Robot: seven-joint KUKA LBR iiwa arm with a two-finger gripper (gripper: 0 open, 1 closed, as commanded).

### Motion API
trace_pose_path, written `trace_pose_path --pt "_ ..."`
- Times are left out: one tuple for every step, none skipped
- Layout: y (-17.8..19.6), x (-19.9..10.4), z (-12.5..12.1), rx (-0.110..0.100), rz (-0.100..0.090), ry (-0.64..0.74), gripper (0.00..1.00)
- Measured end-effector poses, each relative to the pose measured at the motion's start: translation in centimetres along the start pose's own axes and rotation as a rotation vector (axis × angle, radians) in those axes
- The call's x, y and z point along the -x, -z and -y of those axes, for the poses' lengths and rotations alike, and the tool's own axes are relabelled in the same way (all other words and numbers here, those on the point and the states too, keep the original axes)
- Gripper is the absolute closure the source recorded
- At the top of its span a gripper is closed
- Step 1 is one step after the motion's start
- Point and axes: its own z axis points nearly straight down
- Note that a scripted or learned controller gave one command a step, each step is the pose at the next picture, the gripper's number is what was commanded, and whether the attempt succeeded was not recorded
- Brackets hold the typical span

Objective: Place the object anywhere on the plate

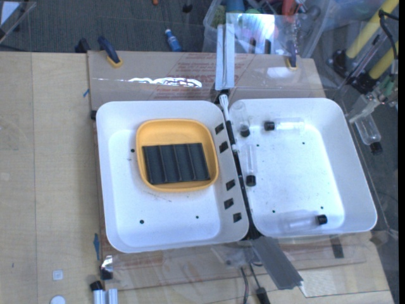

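The dark grey ribbed rectangular block (176, 163) lies flat on the yellow rounded-square plastic plate (147, 133) in the left white bin (120, 227). Its long axis runs left-right, its ridges, seemingly four, crosswise.

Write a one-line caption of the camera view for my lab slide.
Dark grey ribbed rectangular block rests on square yellow plate in left white bin; clear black-capped tubes lie in right white bin.
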Motion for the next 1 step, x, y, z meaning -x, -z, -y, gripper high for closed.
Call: trace_pose_path --pt "4.62 4.68 -3.52 0.002 0.002 0.253 1.0"
